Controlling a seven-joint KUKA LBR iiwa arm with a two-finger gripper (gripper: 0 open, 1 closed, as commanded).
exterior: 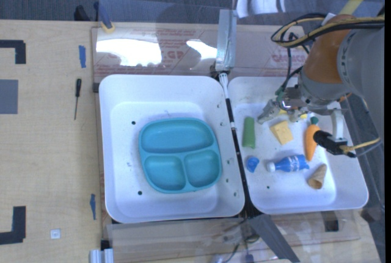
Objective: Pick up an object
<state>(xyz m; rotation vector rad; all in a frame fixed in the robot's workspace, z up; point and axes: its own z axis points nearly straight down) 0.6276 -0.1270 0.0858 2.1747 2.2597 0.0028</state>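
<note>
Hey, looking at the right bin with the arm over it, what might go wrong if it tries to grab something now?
1. The pincer hovers near the yellow block, which lies flat and tilted; the grasp may well slide off it.
2. The carrot, blue bottle and cone sit crowded together, so reaching for one could knock the others.
3. Loose cables loop near the wrist and a black one trails over the right bin; they might snag.

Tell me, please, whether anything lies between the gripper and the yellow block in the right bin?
Nothing visible does. The gripper hangs in the right bin just up-left of the yellow block, with bare white floor between them. The green stick lies off to the left.
</note>
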